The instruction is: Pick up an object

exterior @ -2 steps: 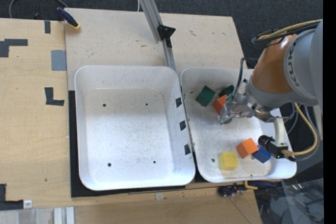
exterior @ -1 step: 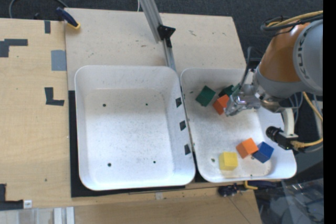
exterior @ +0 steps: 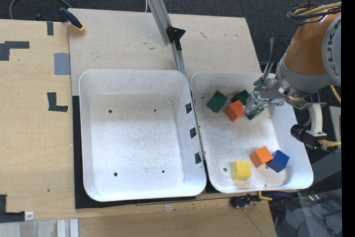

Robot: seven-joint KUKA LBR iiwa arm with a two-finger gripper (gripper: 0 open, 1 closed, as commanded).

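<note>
My gripper (exterior: 254, 106) is low in the right bin (exterior: 294, 175), near its far right part. It sits over a dark green block (exterior: 242, 97), which pokes out behind and below it. A red-orange cube (exterior: 235, 111) lies right against the gripper's left side. A lighter green cube (exterior: 217, 101) rests a little further left. At the bin's near side lie a yellow cube (exterior: 241, 170), an orange cube (exterior: 260, 156) and a blue cube (exterior: 279, 160), the last two touching.
The left bin (exterior: 89, 119) stands beside the right one, their rims meeting in the middle. A slanted metal post (exterior: 158, 5) rises from the bench behind the bins. The arm's orange band (exterior: 310, 47) hangs over the right bin's far right edge.
</note>
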